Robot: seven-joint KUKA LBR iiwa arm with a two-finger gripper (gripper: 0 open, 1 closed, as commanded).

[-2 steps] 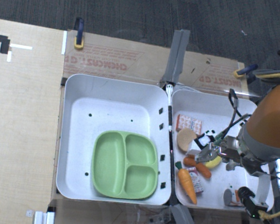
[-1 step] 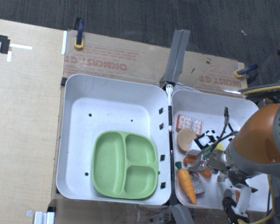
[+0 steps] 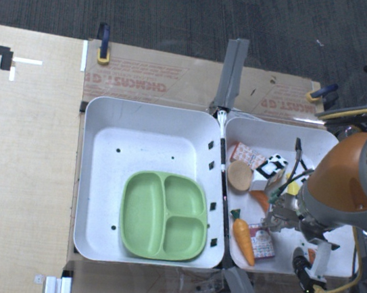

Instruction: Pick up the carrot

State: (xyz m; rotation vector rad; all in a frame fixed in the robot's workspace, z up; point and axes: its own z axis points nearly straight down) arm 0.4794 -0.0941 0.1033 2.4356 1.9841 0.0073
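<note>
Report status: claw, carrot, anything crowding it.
Claw low in right bin, grip state unreadable. Carrot lying by the bin's left wall, just left of claw, not held. Small red packet touching carrot's right side; round tan item above.

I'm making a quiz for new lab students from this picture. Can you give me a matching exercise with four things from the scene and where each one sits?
Things:
1. orange carrot with a green top
2. light green plastic plate with three compartments
3. round tan bun-shaped toy
4. blue and yellow clamp

Places:
A. in the left white bin
B. on the cardboard at the bench's far edge, beyond the left bin
C. near the front wall of the right white bin, by the divider
D. in the right bin, farther back than the carrot

Pairs: 1-C, 2-A, 3-D, 4-B
</note>
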